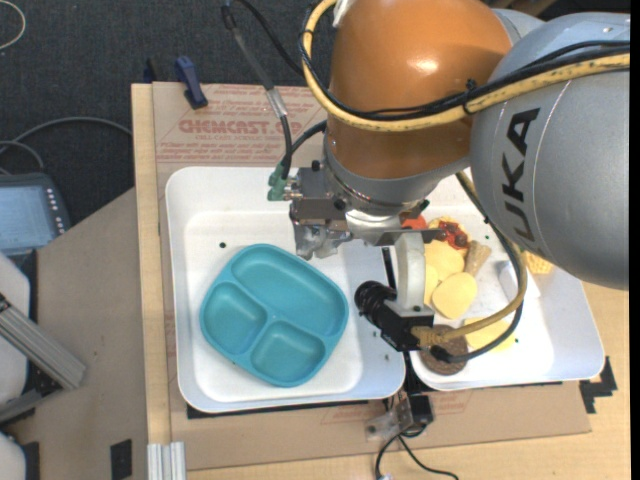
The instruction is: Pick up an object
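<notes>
Teal plate (275, 313): a three-compartment dish lying flat in the left bin (190, 268), toward its near side. It is in full sight, with nothing in its compartments.
Gripper (318, 236): grey metal parts show just above the plate's far edge, over the left bin. Whether it is released or clenched cannot be told, as the wrist covers most of it. No object can be seen in its grasp.
Pale yellow pieces (452, 293): two rounded, flattish shapes in the right bin (575, 348), one partly overlapping the other, near the wall shared by the two bins.
Red-orange bits (450, 233): at the far side of the yellow pieces, half under the wrist and too small to identify.
Tan piece (477, 258): a short stub just beside the yellow pieces.
Brown thing (445, 343): at the right bin's near edge, partly hidden. Its shape is unclear.
Arm (420, 68): its orange band and grey body cover the far part of both bins and most of the right bin.
Cardboard sheet (230, 123): lies under the bins, with red print that is partly cut off.
</notes>
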`<action>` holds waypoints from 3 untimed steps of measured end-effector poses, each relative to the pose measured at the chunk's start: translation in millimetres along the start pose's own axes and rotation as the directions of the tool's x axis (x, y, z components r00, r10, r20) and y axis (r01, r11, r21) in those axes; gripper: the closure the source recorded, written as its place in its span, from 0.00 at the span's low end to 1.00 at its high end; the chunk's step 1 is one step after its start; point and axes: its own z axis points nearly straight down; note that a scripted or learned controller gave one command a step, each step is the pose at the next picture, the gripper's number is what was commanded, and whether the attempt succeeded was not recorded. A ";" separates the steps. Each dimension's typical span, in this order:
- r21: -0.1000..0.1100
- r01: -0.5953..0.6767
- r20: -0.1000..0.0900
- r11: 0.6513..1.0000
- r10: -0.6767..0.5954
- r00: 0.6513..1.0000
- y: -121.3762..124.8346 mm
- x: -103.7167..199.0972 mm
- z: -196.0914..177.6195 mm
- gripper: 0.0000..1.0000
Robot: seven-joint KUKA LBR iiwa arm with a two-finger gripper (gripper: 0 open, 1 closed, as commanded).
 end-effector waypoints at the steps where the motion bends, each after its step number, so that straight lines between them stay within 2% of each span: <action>1: -0.031 0.008 -0.016 0.999 -0.008 1.000 -1.2 31.6 -193.4 1.00; 2: -0.005 -0.003 -0.002 1.000 0.003 1.000 3.1 -34.8 -107.8 1.00; 3: -0.004 -0.002 -0.003 1.000 0.002 1.000 46.5 -70.2 -38.5 1.00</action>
